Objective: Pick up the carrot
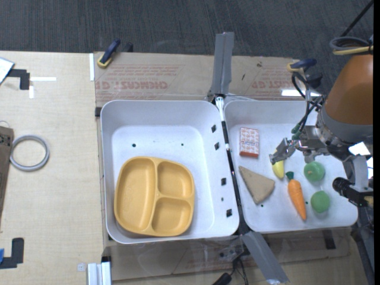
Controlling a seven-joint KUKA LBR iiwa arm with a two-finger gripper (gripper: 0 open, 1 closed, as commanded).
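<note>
Looking down: I see a pale wooden surface [53,218] carrying two shallow white bins side by side, with dark grey carpet [148,10] beyond its far edge.
Left bin [113,123]: holds a yellow divided plate [155,196] toward its near side.
Right bin [264,120]: holds the carrot [297,198], a tan wedge [257,184], a red-and-white box [249,142], a small yellow piece [278,170] and two green balls [314,171].
Carrot: lies near the front of the right bin, orange with a green top pointing away from me, between the wedge and the nearer green ball, apart from both.
End effector [286,150]: hangs over the right bin just above the yellow piece, behind the carrot; I cannot tell how it is set.
Surface, left part: a roll of grey tape [28,152] and black markers.
Surface, far side: brown cardboard [154,79] under the bins, blue-and-yellow clamps [109,53] at its edge.
</note>
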